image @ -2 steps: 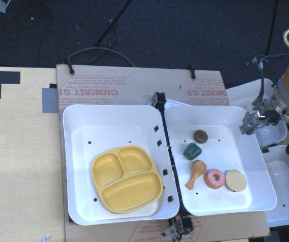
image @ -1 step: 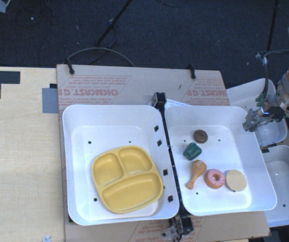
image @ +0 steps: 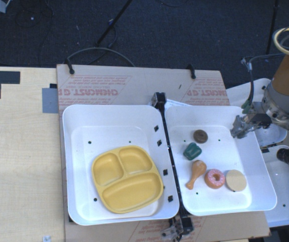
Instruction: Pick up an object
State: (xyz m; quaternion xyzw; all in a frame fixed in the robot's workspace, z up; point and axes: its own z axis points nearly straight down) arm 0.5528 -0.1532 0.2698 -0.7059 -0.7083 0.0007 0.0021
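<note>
The right bin [image: 255, 198] holds several small toy foods. A brown round piece [image: 200, 136] lies toward the back, with a dark green block [image: 192, 150] just in front of it. Nearer the front lie a tan drumstick [image: 196, 174], a pink frosted donut [image: 215, 178] and a pale tan disc [image: 236, 180]. My gripper [image: 241, 126] hangs over the right bin's back right part, close to its right wall and apart from all the pieces. The brown round piece is the nearest one, to its left. Nothing shows in the gripper.
The left bin [image: 78, 135] holds a yellow divided plate [image: 127, 178]. A black divider with clips [image: 168, 155] runs between the bins. Cardboard [image: 134, 87] lies under both. Cables and the arm's base [image: 280, 95] crowd the right side.
</note>
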